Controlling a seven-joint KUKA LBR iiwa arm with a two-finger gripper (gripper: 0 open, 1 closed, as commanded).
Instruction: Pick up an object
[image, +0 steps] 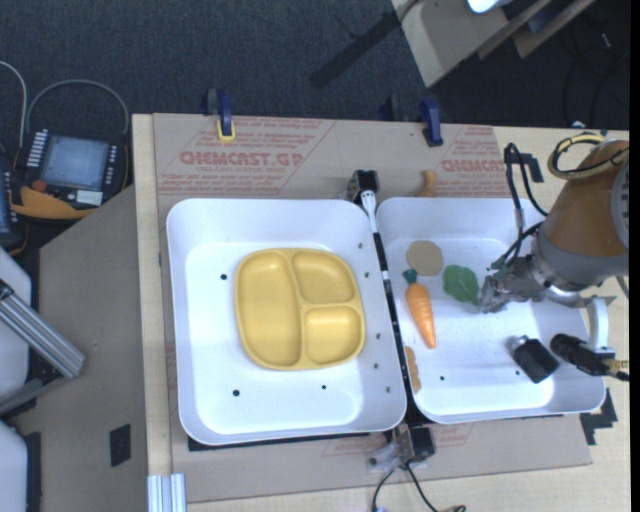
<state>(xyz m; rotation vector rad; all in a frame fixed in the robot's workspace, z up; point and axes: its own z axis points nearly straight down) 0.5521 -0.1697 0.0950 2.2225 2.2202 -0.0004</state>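
In the right bin (560, 395), the gripper (492, 296) sat low beside the green toy (461, 283); whether it was spread or pinching could not be told. A sound grasp likely required centring over the toy, clear of the carrot (421, 314).

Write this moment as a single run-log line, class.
gripper: low in right white bin, beside green leafy toy | orange toy carrot: lying free | yellow three-compartment plate: left white bin | pick: not yet done
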